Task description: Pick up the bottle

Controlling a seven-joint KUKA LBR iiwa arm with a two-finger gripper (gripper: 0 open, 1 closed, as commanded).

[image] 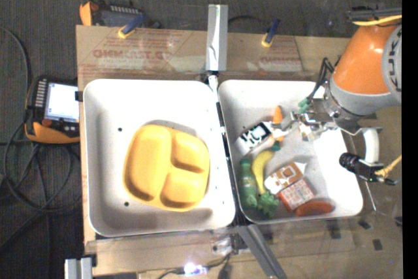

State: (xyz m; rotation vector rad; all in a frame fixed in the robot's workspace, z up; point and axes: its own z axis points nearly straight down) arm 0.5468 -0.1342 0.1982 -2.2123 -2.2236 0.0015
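Note:
The bottle (247,181) is green and lies along the left wall of the right bin (339,170), just left of a yellow banana (262,166). My gripper (305,122) hangs over the upper middle of the right bin, up and to the right of the bottle and well apart from it. The grey arm with its orange band (366,62) reaches in from the right.
Around the bottle lie a white and black packet (256,135), a small orange piece (277,114), a red and white box (292,184), a red item (313,208) and a green leafy toy (266,203). A yellow divided plate (168,166) sits in the left bin (104,140).

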